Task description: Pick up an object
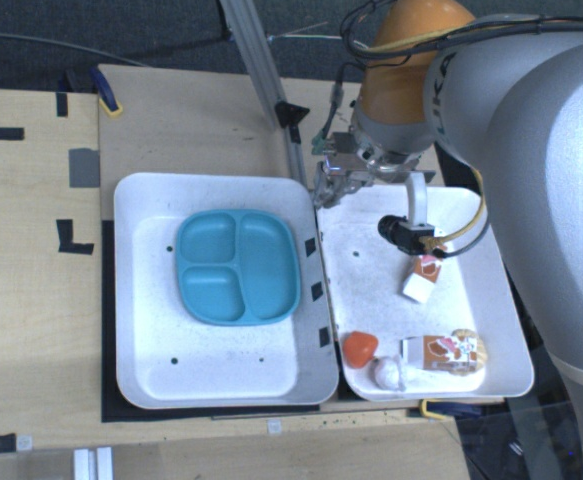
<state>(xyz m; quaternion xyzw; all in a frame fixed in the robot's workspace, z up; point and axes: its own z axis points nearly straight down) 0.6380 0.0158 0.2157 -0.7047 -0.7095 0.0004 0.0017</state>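
In the camera view the gripper hung over the far left corner of the right bin; I could not tell if it was spread or closed. In this bin a small white block lay near the middle. An orange piece, a white lump and a brown packet lay along the near edge. A teal divided plate lay in the left bin.

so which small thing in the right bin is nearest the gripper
The white block with a red top, lying alone; the orange piece, white lump and brown packet cluster farther away.
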